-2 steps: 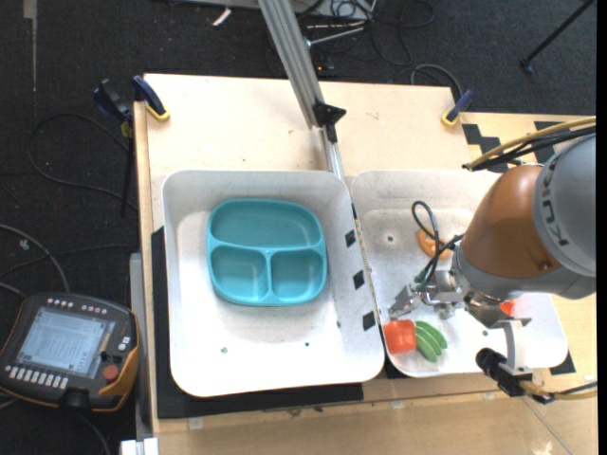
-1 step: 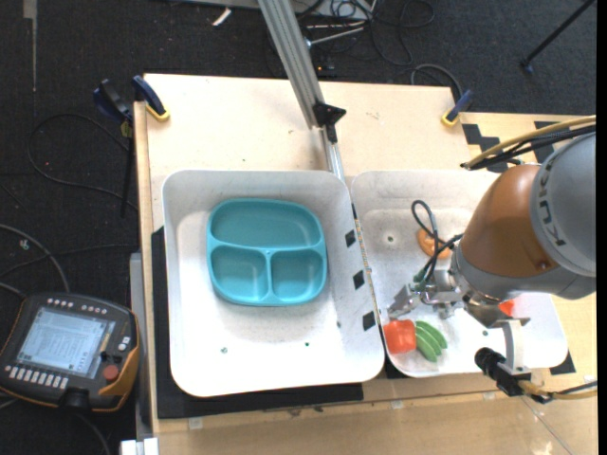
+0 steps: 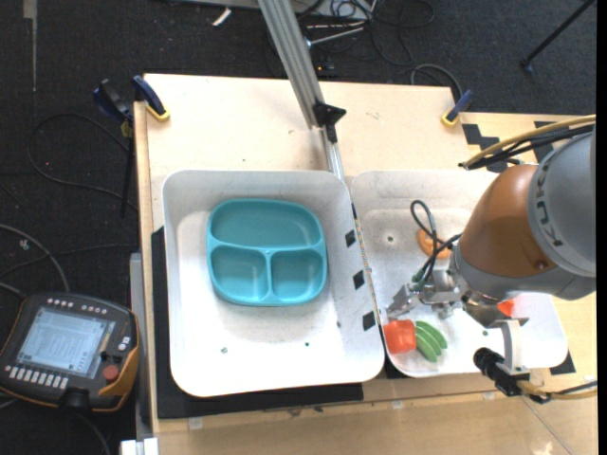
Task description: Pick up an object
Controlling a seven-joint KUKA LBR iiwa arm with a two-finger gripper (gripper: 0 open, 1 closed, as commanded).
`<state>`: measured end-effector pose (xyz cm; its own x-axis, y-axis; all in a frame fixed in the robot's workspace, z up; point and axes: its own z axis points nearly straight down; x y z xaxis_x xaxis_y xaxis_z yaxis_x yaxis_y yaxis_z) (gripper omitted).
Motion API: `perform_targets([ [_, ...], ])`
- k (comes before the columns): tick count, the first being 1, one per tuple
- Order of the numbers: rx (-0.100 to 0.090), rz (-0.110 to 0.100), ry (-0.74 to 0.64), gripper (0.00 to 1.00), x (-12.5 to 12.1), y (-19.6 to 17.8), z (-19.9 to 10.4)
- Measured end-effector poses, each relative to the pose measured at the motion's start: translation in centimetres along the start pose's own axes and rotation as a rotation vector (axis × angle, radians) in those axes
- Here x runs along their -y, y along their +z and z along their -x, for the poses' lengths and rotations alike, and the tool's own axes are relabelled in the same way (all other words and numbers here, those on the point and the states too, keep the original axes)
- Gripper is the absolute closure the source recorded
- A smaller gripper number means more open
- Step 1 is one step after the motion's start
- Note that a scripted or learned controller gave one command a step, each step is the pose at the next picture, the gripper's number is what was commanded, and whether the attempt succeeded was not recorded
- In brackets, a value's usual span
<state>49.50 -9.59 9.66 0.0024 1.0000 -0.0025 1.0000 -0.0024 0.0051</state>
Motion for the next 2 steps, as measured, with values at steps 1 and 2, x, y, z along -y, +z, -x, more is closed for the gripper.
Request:
perform_targets([
  [1,-0.002,-0.001,-0.002,0.00,0.0,0.0,0.1],
  [2,-0.001,0.004,-0.007,0.00,-0.2,-21.3,-1.4],
])
